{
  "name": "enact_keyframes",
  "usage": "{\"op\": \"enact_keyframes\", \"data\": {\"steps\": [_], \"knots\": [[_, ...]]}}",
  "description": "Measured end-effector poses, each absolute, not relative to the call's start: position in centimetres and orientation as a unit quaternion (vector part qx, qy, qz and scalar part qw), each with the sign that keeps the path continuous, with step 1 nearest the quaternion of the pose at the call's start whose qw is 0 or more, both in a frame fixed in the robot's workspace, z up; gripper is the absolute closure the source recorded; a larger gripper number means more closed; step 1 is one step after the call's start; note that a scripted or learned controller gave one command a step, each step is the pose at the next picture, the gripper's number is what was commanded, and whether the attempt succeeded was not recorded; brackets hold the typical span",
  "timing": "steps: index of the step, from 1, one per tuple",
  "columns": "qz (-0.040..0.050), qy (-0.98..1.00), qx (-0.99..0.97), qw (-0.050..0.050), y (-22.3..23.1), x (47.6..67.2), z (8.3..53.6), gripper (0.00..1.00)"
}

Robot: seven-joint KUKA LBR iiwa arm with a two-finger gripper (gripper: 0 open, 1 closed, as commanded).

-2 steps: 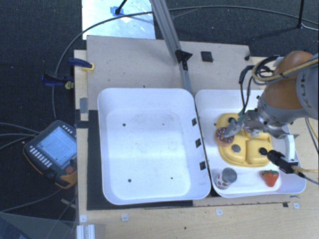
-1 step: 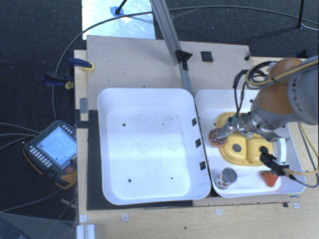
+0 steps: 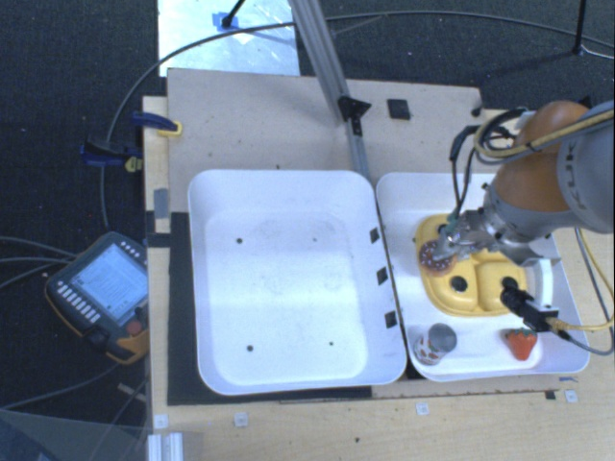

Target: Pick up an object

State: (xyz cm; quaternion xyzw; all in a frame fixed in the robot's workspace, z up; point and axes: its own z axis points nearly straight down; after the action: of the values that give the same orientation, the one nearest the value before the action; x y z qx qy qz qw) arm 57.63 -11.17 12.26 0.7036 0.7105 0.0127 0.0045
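Note:
The right bin (image 3: 408, 200) holds a yellow plastic piece (image 3: 480, 286) with dark holes. A small round speckled brown-and-pink thing (image 3: 434, 256) lies at its left end. A grey-topped little cup (image 3: 438, 340) stands near the bin's front edge. An orange-red object (image 3: 521, 344) lies at the front right. My gripper (image 3: 452, 243) hangs low over the yellow piece's left end, right beside the speckled thing; whether it touches either I cannot tell. The grey arm with its orange band (image 3: 538, 176) comes in from the right and covers the bin's back right part.
The left bin (image 3: 279, 286) sits beside the right one, their rims meeting at black clips (image 3: 381, 275). A slanted metal pole (image 3: 322, 51) crosses the bench's back. A teach pendant (image 3: 101, 296) lies off the bench's left. Clamps (image 3: 154, 123) grip the back left corner.

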Motion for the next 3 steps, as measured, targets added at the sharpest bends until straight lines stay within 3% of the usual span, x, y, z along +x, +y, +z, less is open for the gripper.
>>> {"op": "enact_keyframes", "data": {"steps": [1,3], "knots": [[0.0022,0.709,0.705,0.003,-11.9,58.4,17.3,1.0],[0.002,0.709,0.705,0.003,-12.0,58.8,27.1,1.0]]}}
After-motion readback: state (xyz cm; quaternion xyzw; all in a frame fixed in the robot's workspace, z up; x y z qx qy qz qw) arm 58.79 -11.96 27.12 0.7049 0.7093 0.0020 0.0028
